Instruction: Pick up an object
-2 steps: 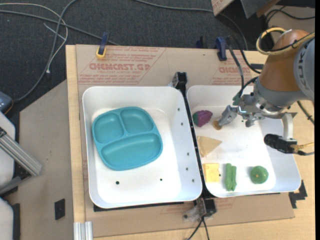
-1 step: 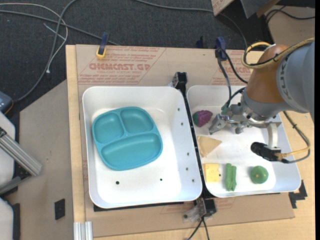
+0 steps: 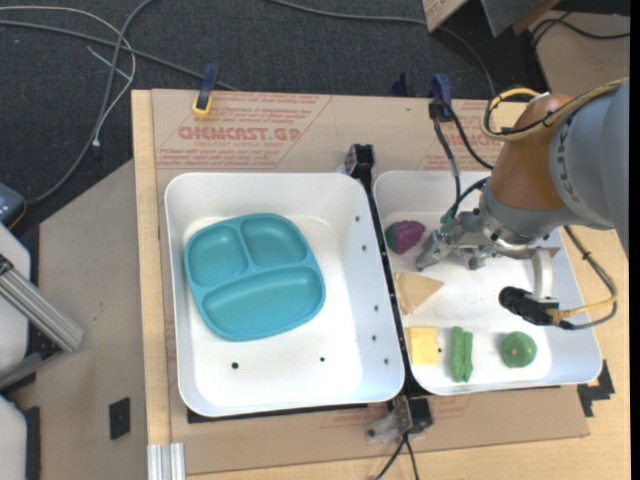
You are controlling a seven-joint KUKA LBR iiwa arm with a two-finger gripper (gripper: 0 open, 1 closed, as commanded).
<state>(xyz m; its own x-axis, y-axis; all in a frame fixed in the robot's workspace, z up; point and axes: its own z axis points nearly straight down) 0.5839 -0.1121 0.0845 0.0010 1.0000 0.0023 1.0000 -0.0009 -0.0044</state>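
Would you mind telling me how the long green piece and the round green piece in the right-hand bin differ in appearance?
The long green piece is a narrow stick shape, while the round green piece is squat and ball-like. The long green piece lies lengthwise, running toward the bin's near rim, beside a yellow block; the round green piece sits further right, near the arm's black cable end. Both are a similar green and rest loose on the floor of the right bin, along its near edge.

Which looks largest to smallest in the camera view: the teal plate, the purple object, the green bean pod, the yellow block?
1. teal plate, by far.
2. green bean pod, yellow block and purple object look too alike to rank.
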